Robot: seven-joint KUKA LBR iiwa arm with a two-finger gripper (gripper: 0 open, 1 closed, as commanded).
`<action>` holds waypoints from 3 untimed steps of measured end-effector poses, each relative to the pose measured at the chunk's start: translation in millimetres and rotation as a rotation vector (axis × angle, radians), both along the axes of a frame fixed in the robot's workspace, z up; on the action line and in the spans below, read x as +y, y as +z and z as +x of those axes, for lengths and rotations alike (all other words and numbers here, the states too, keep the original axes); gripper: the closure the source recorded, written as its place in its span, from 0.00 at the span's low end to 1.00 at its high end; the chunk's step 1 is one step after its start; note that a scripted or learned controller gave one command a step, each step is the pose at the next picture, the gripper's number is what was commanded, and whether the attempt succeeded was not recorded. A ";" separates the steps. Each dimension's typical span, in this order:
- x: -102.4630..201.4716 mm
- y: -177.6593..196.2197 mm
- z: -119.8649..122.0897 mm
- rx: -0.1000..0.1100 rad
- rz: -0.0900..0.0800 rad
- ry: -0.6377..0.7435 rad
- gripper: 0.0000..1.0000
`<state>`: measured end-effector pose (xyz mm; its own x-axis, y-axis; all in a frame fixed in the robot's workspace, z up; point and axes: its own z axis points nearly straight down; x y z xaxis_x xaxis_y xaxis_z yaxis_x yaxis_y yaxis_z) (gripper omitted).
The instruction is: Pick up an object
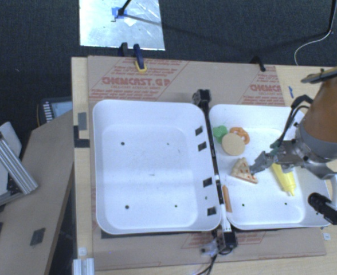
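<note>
From the overhead camera, your gripper (261,160) hangs low in the right bin (260,213), reaching in from the right. Whether it is released or clenched you cannot tell at this angle. The pizza slice (244,171) lies just beside and below the tip, toward the divider, its long axis slanting down and right. Behind the hand, toward the arm, sits one yellow corn cob (284,178). Beyond the tip are one round tan cookie (234,144), one green piece (220,132) and what looks like one orange ring (241,133). Five things, and the slice is nearest.
</note>
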<state>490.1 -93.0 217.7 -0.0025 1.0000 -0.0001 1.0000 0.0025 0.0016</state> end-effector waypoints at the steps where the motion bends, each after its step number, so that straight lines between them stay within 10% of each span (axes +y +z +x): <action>1: 0.1 10.9 1.2 -0.003 0.000 0.002 1.00; 2: 78.3 177.8 37.3 -0.021 0.002 0.012 1.00; 3: 119.9 319.3 20.4 -0.019 0.003 0.007 1.00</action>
<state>510.5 26.9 537.0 -0.0100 0.9999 0.0031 0.9997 0.0100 0.0210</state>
